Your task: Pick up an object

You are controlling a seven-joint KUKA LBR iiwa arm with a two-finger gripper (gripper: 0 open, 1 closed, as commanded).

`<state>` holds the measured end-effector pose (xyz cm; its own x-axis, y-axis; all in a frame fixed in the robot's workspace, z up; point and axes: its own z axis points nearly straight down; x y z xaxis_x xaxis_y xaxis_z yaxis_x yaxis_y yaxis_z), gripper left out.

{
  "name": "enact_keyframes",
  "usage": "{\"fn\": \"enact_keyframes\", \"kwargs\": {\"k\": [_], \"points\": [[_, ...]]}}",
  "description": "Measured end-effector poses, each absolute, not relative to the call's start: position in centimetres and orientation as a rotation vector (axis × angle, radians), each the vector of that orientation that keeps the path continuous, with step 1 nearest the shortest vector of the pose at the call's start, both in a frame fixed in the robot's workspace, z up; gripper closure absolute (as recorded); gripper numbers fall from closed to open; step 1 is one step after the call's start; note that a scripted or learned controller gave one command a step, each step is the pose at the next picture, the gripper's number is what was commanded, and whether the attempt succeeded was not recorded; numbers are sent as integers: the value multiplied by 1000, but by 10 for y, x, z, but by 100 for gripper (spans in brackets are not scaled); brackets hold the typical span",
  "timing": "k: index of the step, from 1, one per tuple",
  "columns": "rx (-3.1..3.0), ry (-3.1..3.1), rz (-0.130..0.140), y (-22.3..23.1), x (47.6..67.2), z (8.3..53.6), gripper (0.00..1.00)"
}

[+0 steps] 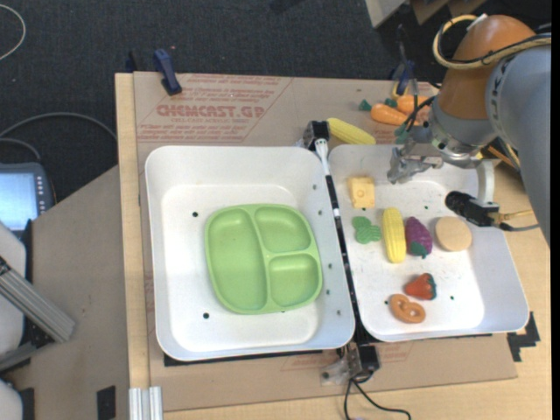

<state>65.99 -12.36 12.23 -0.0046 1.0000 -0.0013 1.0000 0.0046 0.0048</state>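
Two Bins, One Arm: End Effector Poised Over the Back of the Right Bin

Camera view. Two white bins sit side by side on the tabletop. The left bin carries a green divided plate. The right bin carries the loose items: a yellow cheese block, a green leafy piece, a corn cob, a purple eggplant, a tan round bun, a red strawberry and an orange pretzel-like piece. A second yellow cob and a carrot lie outside the bins, behind the right one.

The arm enters from the right. Its end effector hangs over the rear of the right bin; whether it is wide or narrow cannot be told from this angle, and nothing is seen held in it.

Key relation: the cheese block is the nearest item, lying just left of and slightly nearer the camera than the end effector. It is roughly square, with no marked long axis. The corn cob lies further toward the camera, its long axis running front to back. In my judgement, a short leftward, forward shift and a descent would reach the cheese.
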Motion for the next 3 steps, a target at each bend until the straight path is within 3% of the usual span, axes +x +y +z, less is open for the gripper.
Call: {"fn": "enact_keyframes", "kwargs": {"k": [1, 2, 3], "points": [[2210, 2213, 12, -139, 669, 247, 100], [2219, 2221, 0, -137, 667, 238, 0], [2225, 2229, -4, -103, 648, 78, 0]]}}
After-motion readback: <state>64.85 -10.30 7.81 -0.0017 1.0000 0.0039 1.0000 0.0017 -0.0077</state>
